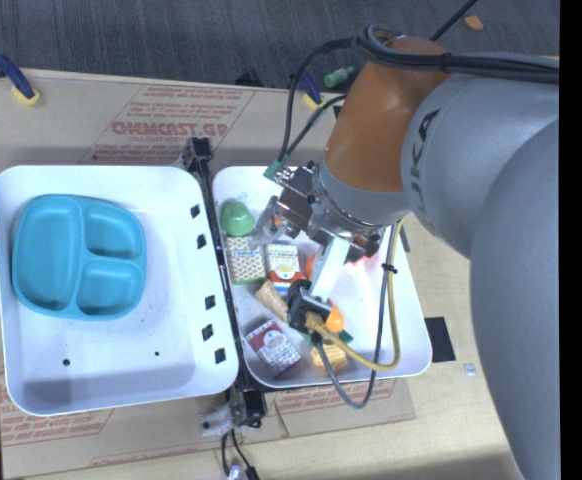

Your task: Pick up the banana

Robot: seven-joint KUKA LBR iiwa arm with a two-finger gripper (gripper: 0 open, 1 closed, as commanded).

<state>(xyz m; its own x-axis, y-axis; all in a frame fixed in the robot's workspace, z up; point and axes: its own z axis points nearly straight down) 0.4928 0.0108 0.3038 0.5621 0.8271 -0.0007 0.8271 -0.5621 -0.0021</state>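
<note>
Because the arm (391, 158) is hanging over the right bin (418, 340) from the right side, it is hiding a lot of the toys lying in there. The gripper (283, 213) is pointing down, so it can come at things from above. It is hovering over the far left part of that bin, just beside a green round toy (236, 216) and close above two little boxes (261, 261). I cannot tell if the gripper is open or closed, because the wrist is covering it. I am not seeing it holding anything.

I am guessing the banana (333, 358) is the yellowish piece lying at the near edge of the right bin, close to the right corner. An orange toy (333, 318) is sitting just behind it, and a red packet (273, 346) is lying near it on the left. So the banana is at the other end of the bin from the gripper.

It seems to be lying flat, with its long side running left to right along the near wall. One end is pointing toward the red packet. Only a short bit is showing, so I am not sure.

The blue plate (79, 256) is sitting alone in the left bin (171, 363), out of the way.
</note>
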